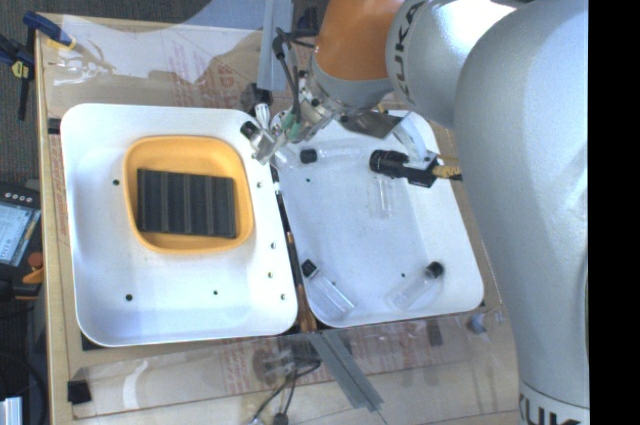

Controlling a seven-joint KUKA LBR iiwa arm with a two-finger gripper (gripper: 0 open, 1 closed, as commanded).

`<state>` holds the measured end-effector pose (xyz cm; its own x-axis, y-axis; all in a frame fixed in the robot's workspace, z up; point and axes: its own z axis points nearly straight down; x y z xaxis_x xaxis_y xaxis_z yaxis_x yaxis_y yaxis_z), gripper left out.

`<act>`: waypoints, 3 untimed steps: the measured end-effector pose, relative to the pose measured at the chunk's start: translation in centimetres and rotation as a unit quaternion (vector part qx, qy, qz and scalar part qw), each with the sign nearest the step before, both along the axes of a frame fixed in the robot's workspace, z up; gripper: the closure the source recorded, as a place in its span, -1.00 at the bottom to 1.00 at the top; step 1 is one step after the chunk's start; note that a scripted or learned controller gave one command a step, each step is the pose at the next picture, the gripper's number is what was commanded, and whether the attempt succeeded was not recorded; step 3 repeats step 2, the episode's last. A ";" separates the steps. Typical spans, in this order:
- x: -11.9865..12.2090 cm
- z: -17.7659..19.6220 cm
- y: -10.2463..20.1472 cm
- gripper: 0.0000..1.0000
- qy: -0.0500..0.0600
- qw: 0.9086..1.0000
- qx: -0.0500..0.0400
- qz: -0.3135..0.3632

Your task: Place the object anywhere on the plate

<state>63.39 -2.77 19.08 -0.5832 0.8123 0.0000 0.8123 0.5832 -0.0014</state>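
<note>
A yellow plate lies in the left white bin, with a dark ridged rectangle on its middle. My gripper hangs over the seam between the two bins, near their far edge and just past the plate's upper right corner. In the right bin lie clear vials with black caps: one at the near left, one at the near right, and a faint clear one near the middle. A small black cap lies close to the gripper.
The big grey arm covers the right side of the view and the right bin's far edge. Brown paper and a blue sheet lie behind the bins. Grey metal strips lie in front of them.
</note>
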 end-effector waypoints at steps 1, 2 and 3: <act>0.0 0.0 0.0 -1.00 0.000 1.000 0.000 0.000; -2.0 3.2 2.4 -1.00 0.000 1.000 0.000 0.013; -2.0 3.2 2.4 -1.00 0.000 1.000 0.000 0.013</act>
